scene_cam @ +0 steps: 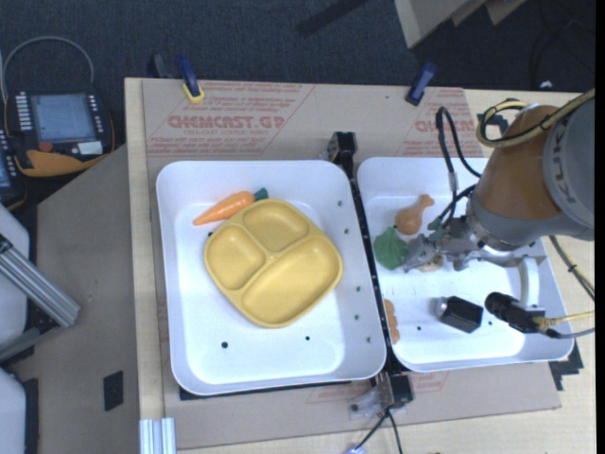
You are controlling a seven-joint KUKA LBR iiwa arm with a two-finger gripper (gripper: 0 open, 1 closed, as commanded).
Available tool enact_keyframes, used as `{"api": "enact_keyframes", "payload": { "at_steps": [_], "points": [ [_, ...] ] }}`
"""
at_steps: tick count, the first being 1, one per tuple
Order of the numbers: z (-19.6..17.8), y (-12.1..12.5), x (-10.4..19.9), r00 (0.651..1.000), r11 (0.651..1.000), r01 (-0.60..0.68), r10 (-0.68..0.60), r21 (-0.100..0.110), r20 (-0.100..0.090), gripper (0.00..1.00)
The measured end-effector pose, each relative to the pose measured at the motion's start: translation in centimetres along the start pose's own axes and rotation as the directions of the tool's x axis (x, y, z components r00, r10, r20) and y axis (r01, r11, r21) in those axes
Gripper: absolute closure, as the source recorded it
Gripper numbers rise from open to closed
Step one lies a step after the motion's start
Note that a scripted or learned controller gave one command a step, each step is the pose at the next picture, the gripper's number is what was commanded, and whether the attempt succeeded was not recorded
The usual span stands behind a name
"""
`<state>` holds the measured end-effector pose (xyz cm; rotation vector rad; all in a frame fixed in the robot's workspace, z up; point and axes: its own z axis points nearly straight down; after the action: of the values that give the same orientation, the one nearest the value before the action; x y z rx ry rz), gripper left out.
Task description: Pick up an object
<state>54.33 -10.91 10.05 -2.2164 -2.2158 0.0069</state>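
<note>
Green soft leafy toy [389, 249] lies in right white bin [473, 348], touching gripper [423, 252] on its left side; jaw state cannot be told. Tan drumstick toy [413, 216] sits just behind.

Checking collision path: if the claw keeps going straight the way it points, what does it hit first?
Likely the green leafy toy, right at the tip of the claw in the right white bin. Depth is unclear; it may already touch.

My arm [567, 164]: grey cylindrical casing, broad orange band [515, 173] above the wrist. Black cables [444, 145] loop along it, one yellow-tipped. My gripper [425, 253]: grey metal, angular, with small dark fittings.
</note>
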Motion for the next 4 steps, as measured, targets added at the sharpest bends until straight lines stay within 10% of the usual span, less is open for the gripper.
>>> {"api": "enact_keyframes", "payload": {
  "at_steps": [1, 2, 4],
  "points": [
    [1.7, 0.0, 0.0, 1.0, 1.0, -0.001, 0.001, -0.004, 0.0, 0.0],
    [0.5, 0.1, 0.0, 1.0, 1.0, 0.0, 0.0, -0.009, 0.002, 1.0],
    [-11.3, -0.5, 1.6, 1.0, 1.0, 0.002, -0.002, -0.017, 0.004, 1.0]
  ]
}}
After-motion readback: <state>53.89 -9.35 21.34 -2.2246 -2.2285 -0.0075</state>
